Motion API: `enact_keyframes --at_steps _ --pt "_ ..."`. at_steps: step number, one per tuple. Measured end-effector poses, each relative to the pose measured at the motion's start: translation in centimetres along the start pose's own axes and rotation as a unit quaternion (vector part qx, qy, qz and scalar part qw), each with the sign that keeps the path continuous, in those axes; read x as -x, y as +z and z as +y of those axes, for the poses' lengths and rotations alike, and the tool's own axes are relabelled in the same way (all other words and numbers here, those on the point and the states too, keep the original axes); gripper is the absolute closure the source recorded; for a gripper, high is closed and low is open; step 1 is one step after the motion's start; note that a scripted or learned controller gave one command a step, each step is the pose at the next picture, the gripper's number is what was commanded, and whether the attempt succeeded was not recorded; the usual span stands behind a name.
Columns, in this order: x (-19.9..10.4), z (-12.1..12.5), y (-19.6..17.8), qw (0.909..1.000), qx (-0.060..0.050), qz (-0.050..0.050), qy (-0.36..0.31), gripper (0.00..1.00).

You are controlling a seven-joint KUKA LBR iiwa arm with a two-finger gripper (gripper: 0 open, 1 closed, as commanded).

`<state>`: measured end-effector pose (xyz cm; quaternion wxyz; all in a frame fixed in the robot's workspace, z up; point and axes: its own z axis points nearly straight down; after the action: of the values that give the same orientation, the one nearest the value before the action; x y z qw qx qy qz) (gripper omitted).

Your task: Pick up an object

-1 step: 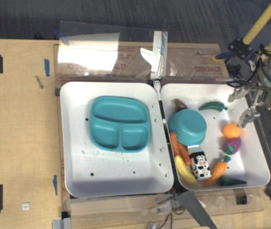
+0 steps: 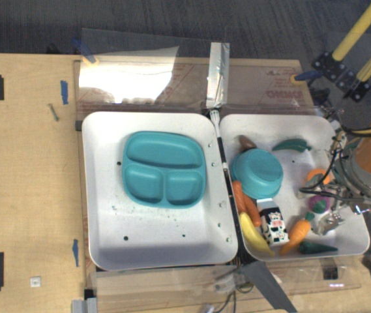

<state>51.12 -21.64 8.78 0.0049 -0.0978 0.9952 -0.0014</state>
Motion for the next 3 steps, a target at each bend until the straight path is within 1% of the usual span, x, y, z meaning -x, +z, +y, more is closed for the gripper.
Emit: enact_keyframes --at_steps 1,2,3 --pt "0.5 0.3 -1.2 1.0000 -0.001 -0.005 -0.003 1.00" --pt "7.8 1.5 0.0 0.9996 0.000 -0.001 -0.028 1.00" --pt "15.9 -1.2 0.3 0.9994 0.001 0.000 0.034 1.00"
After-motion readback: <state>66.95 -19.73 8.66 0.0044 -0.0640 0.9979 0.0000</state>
